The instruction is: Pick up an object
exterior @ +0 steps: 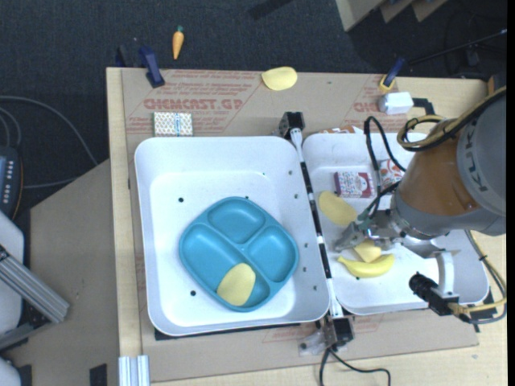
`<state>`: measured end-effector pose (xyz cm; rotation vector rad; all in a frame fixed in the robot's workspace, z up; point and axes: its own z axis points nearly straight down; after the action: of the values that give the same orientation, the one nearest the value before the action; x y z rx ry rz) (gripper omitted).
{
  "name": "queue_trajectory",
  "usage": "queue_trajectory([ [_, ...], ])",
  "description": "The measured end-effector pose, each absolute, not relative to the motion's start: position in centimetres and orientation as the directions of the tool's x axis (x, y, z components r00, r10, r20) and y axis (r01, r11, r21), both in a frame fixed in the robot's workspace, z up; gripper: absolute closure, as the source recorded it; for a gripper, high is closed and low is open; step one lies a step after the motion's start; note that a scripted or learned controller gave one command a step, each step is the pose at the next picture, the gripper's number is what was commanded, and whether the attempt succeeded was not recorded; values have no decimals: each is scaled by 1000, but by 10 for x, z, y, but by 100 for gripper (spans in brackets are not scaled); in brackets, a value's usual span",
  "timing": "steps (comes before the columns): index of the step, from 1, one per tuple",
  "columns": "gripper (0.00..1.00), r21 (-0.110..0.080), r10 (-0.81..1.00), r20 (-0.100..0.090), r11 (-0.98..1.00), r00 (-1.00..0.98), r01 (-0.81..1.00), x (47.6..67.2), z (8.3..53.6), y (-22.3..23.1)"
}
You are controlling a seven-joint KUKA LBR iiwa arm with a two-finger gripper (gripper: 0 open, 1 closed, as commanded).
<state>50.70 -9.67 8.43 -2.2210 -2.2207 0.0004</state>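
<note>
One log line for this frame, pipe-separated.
arm over right bin | gripper low by banana | grasp unconfirmed | blue plate in left bin

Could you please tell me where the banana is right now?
The banana lies in the right bin, near its front, just below the gripper.
</note>
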Motion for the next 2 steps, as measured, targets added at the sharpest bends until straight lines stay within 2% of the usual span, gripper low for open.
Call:
queue_trajectory([
  [1, 0, -2, 1000, 1, -1, 1, 1000, 479, 84, -101],
  [2, 0, 0, 1000, 0, 1, -1, 1000, 543, 85, -107],
])
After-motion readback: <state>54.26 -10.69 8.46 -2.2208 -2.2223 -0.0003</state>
